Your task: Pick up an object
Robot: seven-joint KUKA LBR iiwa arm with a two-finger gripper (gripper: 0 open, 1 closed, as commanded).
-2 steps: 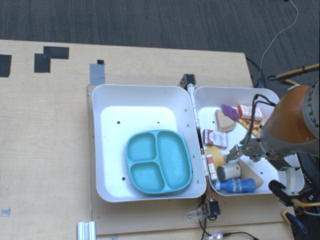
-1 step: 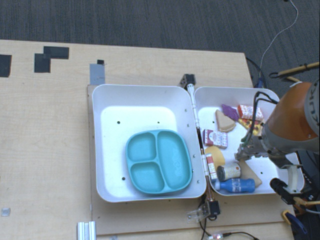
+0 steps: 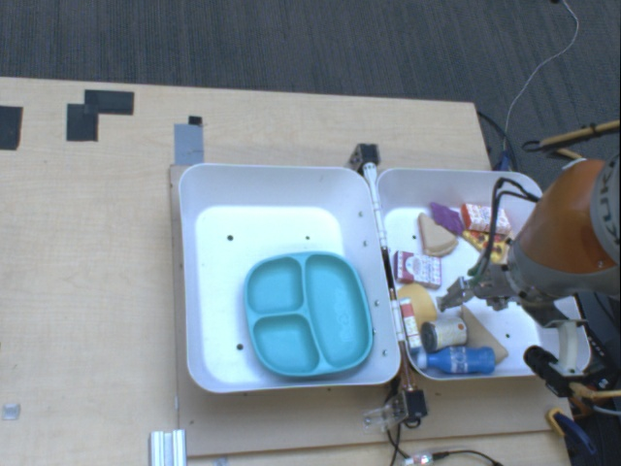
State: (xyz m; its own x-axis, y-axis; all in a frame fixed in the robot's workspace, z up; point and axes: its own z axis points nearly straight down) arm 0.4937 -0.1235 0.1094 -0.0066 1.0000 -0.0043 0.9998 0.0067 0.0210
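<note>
Clutter fills the right bin: we see a blue bottle at its near edge, a grey can just behind it, a yellow round piece, a pink carton and a tan wedge. Our end effector hangs over this pile; we cannot tell its state. A teal divided plate lies in the left bin.

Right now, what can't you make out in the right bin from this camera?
- gripper: too small and blurred to tell the finger state.
- right bin: its far right side is covered by the arm.
- packets: labels too small to read.
</note>
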